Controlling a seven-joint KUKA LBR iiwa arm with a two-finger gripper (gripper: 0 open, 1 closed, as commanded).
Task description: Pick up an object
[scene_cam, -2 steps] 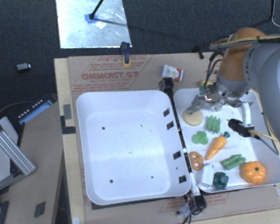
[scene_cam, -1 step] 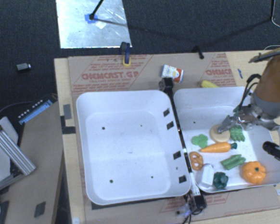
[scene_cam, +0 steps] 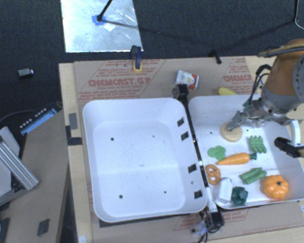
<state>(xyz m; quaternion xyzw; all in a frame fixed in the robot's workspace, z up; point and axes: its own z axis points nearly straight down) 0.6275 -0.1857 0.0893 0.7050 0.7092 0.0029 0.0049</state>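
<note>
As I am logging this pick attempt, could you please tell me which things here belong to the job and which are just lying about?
Belonging to the job:
- end effector
- beige disc beneath it
- carrot, pumpkin, pretzel and other toys in the right bin

Just lying about:
- left bin
- yellow clamp
- metal sheet on the floor

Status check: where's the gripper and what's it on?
Gripper low in right bin, at tan round piece. Grasp unconfirmed. Carrot, pumpkin nearby.

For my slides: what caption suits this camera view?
KUKA arm's gripper over a tan disc in the right bin, beside toy carrot and pumpkin.
</note>
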